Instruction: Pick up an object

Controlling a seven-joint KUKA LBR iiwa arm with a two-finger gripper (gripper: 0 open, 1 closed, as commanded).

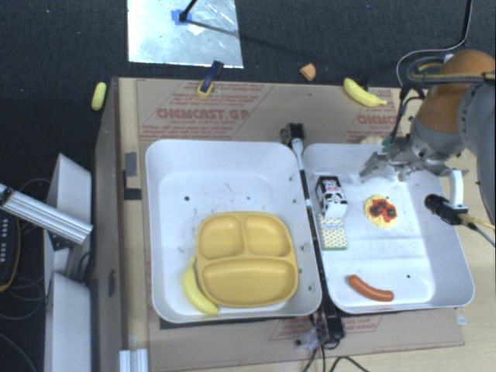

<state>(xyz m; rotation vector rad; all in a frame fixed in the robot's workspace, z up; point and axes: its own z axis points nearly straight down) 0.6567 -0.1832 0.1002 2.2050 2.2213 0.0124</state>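
Observation:
My gripper [383, 170] hangs over the far part of the right bin [446, 285], open, with nothing between its fingers. Just in front of it lies a small yellow disc with red topping [382, 211]. To the left of that, along the bin's left wall, are a black-and-white carton [332, 194] and a green-and-white checkered piece [334, 234]. A red-orange sausage [370, 287] lies near the front wall.
The left bin [167, 208] holds a yellow divided plate [246, 258] with a banana [198, 289] against its left side. On the board behind the bins lie another banana [363, 93], an orange bit [308, 71] and a yellow piece [98, 95].

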